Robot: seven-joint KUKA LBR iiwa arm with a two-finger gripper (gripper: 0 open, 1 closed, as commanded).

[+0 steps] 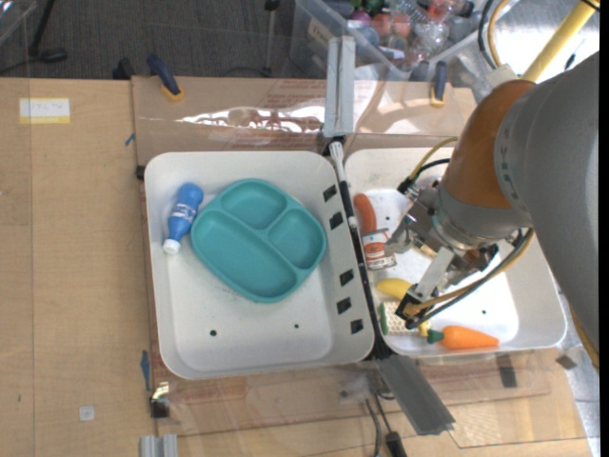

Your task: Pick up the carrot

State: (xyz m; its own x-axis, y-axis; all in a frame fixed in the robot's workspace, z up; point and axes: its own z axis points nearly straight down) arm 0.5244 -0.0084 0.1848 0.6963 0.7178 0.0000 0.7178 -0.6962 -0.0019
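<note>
The carrot, orange with a green stub at its left end, lies along the front wall of the right bin. My gripper hangs over the middle of that bin, under the grey and orange wrist, behind and to the left of the carrot. A gap of bin floor separates it from the carrot. The wrist hides most of the gripper.
In the right bin's left part lie an orange-red sausage, a small red-labelled bottle and a yellow piece. The left bin holds a teal divided plate and a blue bottle. A crate of clutter stands behind.
</note>
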